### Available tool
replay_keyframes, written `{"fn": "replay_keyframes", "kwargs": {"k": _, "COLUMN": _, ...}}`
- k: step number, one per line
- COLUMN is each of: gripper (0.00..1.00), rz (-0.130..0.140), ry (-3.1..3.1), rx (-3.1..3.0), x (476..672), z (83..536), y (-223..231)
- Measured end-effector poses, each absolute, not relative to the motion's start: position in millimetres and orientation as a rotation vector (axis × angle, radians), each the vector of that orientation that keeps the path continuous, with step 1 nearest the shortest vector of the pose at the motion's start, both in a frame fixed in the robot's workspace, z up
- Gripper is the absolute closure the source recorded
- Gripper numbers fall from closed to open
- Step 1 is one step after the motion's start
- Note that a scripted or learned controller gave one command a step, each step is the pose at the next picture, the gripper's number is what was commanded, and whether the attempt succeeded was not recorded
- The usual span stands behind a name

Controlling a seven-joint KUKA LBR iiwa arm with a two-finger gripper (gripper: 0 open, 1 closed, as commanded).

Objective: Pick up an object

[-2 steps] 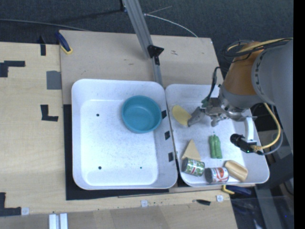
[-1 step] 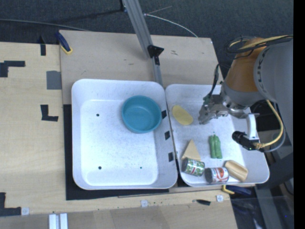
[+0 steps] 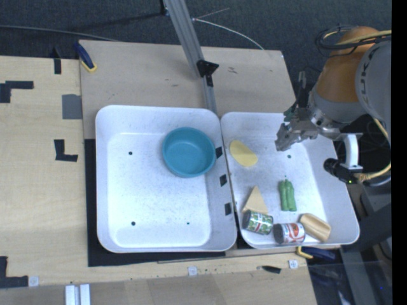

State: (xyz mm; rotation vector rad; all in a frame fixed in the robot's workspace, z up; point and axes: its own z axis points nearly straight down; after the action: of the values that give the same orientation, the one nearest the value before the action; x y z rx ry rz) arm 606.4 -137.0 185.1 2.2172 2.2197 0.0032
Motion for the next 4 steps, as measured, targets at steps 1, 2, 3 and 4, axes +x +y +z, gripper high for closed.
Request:
{"fn": "replay_keyframes", "kwargs": {"k": 1, "gripper": 1.00, "rz": 0.002, "ry": 2.221, "rx": 2.218, "x": 598.3, "z": 232.8, "y": -138.0}}
{"fn": "replay_keyframes", "kwargs": {"k": 2, "gripper": 1.00, "rz": 0.004, "ry": 2.220, "rx": 2.217, "x": 599.2, "z": 284.3, "y": -137.9}}
{"fn": "replay_keyframes", "kwargs": {"k": 3, "gripper": 1.00, "rz": -0.002, "ry": 2.230, "rx": 2.217, "x": 597.9, "z": 263.8, "y": -80.9}}
{"fn": "replay_keyframes", "kwargs": {"k": 4, "gripper": 1.00, "rz": -0.003, "ry": 2.230, "rx": 2.217, "x": 603.5, "z": 242.9, "y": -31.4}}
